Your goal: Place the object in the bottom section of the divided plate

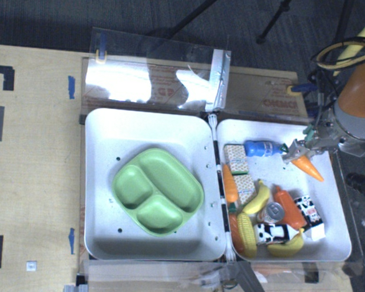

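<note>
The gripper [296, 151] is hovering near the far right corner of the right bin [341, 244], fingers slightly apart and closing on nothing, tips just beside a toy carrot [309, 167] and a blue bottle [261, 148] lying along the far edge. Bananas, a cow-patterned toy and other play food are crowding the near edge. The green divided plate [157, 190] is sitting mid-floor in the left bin [100, 168].

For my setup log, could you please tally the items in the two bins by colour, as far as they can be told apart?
Green: 1, the divided plate
Blue: 1, bottle
Orange: 3, carrot, long piece, bottle
Yellow: 3, banana, corn, banana
Black-and-white: 2, cow pieces
Total: 10
</note>
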Tool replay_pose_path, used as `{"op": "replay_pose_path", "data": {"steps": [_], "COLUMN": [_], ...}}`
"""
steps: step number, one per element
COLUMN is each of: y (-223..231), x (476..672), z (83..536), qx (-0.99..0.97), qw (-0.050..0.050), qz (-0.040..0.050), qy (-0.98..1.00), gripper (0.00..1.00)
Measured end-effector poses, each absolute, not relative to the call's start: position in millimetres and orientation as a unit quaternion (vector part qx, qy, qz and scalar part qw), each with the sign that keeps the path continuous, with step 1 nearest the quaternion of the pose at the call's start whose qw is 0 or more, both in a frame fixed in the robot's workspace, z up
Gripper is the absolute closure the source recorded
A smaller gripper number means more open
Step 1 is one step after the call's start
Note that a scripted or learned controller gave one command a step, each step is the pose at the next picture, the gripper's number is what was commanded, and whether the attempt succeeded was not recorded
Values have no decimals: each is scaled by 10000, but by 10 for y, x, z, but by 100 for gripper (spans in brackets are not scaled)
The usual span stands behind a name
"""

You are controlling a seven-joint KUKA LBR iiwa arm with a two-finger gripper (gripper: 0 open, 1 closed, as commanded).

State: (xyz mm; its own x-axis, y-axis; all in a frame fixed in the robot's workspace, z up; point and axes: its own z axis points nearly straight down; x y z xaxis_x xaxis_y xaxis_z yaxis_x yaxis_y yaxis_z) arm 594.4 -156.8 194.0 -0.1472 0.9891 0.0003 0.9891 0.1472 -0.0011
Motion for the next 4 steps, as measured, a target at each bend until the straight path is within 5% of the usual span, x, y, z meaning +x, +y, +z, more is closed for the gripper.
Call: {"op": "replay_pose_path", "data": {"steps": [1, 2, 3, 4], "y": [-937, -884, -294, -366], "x": [5728, 5929, 5506, 5308], "z": [1314, 1822, 1820, 1882], "qx": [-5618, -5718, -5139, -5848], "qw": [27, 7, 23, 29], "qz": [8, 5, 10, 14], "qy": [-8273, -8204, -8578, -8112], "gripper": [100, 100, 100, 100]}}
